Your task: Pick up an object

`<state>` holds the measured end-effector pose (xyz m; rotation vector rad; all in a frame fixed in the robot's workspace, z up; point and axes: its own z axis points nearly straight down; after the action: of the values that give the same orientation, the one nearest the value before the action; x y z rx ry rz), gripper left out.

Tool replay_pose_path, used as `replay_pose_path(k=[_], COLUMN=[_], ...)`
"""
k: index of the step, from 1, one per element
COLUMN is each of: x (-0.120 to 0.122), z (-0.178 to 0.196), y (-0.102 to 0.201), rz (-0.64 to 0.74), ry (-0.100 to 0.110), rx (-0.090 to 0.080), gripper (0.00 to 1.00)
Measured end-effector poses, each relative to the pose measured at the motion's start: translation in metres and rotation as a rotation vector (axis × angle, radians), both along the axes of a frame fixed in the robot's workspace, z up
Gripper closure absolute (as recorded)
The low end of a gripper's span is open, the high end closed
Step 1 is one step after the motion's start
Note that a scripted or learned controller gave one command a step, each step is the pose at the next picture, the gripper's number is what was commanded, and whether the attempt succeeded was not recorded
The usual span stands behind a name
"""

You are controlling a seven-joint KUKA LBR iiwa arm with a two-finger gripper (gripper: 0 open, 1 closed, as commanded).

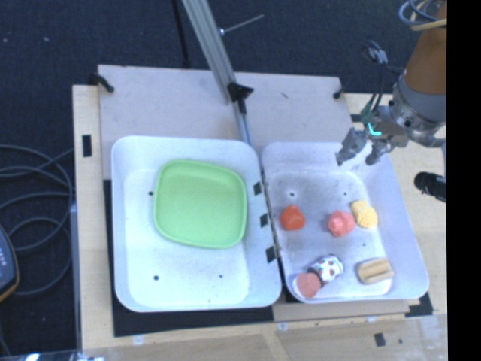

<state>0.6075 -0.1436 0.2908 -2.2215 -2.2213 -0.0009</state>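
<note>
Camera view looks down on my bench [90,201], where the left bin [128,277] carries a green plate [201,203] and the right bin [398,224] holds the small pieces I could pick. In the middle of that right bin sit an orange-red ball [292,218], a pink-red piece [340,223] and a yellow corn-like piece [365,214] touching it on its right; along the near edge lie a tan loaf [374,270], a patterned white piece [328,268] and a red disc [307,283], the last two touching. To do this step well, I judge the orange-red ball the safest target, since it stands apart from its neighbours; I should come straight down over it and centre it between my fingers before closing, so I do not nudge it away. My arm [427,59] reaches in from the right with the wrist tilted toward the bin's far right corner. My claw [362,152] hangs there released, fingers spread, grasping nothing, well apart from every piece.
</note>
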Motion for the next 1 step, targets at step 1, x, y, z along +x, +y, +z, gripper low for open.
replay_pose_path(k=[1], x=[0.0], z=[-0.0001], y=[0.0], rz=[0.0], ry=[0.0], rx=[0.0], gripper=[0.0])
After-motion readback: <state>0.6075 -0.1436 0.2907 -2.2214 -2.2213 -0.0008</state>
